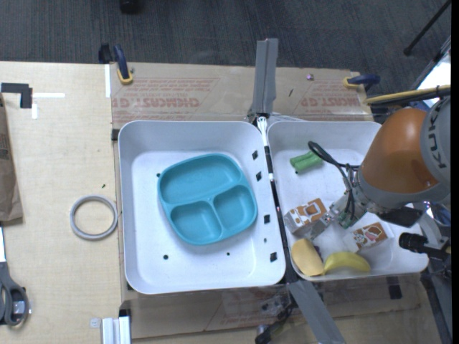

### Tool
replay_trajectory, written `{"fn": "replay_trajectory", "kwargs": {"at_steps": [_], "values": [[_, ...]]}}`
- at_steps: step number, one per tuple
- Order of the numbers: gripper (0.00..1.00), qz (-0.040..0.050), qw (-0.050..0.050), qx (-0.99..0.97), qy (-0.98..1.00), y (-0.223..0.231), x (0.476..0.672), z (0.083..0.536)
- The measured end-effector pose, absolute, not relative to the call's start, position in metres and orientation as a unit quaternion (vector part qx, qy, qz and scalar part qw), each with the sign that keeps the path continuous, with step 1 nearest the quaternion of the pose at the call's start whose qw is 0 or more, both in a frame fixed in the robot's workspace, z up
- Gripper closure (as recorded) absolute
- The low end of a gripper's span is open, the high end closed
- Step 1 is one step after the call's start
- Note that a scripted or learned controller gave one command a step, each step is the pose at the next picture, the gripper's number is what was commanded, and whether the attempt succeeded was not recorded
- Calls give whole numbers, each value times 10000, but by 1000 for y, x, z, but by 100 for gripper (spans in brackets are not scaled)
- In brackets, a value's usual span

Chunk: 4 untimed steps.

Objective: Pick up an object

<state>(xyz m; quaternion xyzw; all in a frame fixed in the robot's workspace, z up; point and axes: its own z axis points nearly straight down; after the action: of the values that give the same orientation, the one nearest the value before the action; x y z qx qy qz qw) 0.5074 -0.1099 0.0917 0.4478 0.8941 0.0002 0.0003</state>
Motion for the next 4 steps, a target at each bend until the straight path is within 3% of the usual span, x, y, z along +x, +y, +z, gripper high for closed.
{"fn": "replay_trajectory", "kwargs": {"at_steps": [1,2,3,4], "values": [[0,0,11,4638,8860,-114,596,92],[0,0,14,4592,8883,-103,614,92],[100,-36,71,4604,8877,-109,615,103],[0,-31,67,4599,8880,-108,615,103]]}}
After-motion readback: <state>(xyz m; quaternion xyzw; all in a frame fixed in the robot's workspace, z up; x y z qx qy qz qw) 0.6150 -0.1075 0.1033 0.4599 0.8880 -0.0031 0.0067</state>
